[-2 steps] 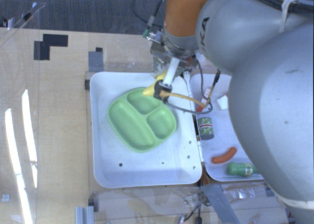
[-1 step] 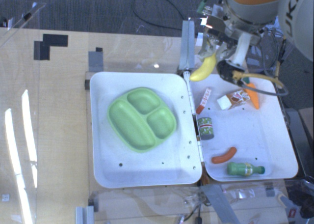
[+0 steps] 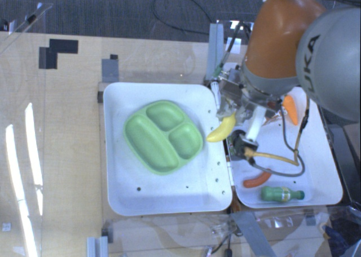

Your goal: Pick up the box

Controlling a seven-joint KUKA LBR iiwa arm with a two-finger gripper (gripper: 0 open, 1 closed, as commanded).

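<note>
The grey arm's jaws hang over the seam between the two white bins, a yellow banana just below them; whether they are open or closed, I cannot tell. A green three-part plastic tray fills the left bin. The box cannot be made out.

end effector low, arm overhead
</note>
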